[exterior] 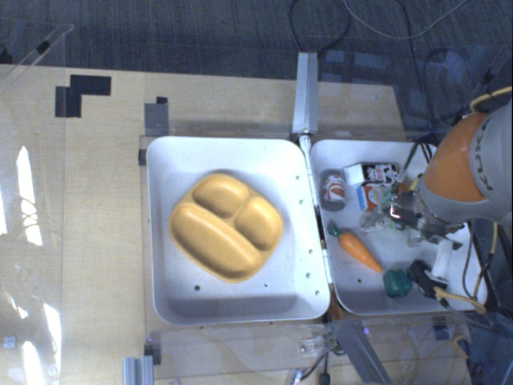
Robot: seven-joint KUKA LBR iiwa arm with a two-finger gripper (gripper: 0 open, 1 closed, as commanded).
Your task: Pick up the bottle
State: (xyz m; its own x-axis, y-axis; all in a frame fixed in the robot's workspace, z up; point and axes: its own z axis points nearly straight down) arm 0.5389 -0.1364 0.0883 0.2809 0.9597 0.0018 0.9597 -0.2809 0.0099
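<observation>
Bottle grab, not there yet

Hovering end effector point(398, 212) low in right bin point(353, 295), open-or-closed impossible to tell; clear bottle point(375, 215) lying mid-bin just beside it, near carrot point(358, 249), not lifted.

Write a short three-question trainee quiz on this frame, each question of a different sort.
1. True or false: the yellow three-compartment tray lies in the left bin.
2. Which lies nearest the right bin's front edge? A) can B) carrot C) green object
3. Fill in: the gripper hovers over the ____ bin.

Key: 1 true. 2 C. 3 right.
</observation>
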